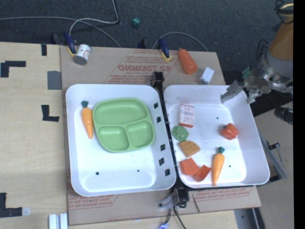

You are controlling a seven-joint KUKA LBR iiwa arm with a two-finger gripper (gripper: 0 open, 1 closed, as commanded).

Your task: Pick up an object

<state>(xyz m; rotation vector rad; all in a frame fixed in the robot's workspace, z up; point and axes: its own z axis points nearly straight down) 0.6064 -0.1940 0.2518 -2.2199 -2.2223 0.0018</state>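
My gripper (240,93) hangs over the back right rim of the right bin (255,142), open, with nothing between its fingers. Below it and to the left, a red pepper (229,131) is the nearest object. An orange carrot (218,163) lies nearer the front edge. Toward the bin's left side sit a red-and-white packet (186,115), a round green piece (180,132), a tan waffle-like slice (189,148) and red pieces (194,169).
The left bin (78,166) holds a green divided plate (125,124) and a second carrot (87,119). Behind the bins lie an orange bottle (187,61), a white cube (206,75) and a small can (82,53). Clips line the wall between the bins.
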